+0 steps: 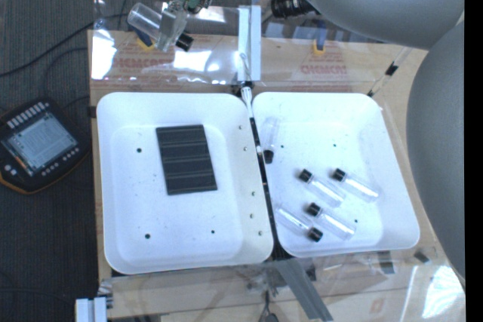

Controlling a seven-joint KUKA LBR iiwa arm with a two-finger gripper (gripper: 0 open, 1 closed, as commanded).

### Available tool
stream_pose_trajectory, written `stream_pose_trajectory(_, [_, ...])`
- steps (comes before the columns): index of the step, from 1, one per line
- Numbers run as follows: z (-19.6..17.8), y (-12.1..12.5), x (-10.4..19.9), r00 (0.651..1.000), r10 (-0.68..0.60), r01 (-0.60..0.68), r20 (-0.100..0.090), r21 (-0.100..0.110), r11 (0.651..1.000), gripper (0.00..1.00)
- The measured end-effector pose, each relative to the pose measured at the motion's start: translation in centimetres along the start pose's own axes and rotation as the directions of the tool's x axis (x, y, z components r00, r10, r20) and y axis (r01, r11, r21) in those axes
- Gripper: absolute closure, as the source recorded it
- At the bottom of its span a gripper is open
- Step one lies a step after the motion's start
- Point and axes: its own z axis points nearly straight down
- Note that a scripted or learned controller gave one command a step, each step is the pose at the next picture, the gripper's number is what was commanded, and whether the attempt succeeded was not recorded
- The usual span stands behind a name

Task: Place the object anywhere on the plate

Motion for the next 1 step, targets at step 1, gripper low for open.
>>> stream_pose_trajectory(1, [0.03,1.13,-0.68,0.994,-0.106,0.106,0.001,-0.001,0.994,1.00])
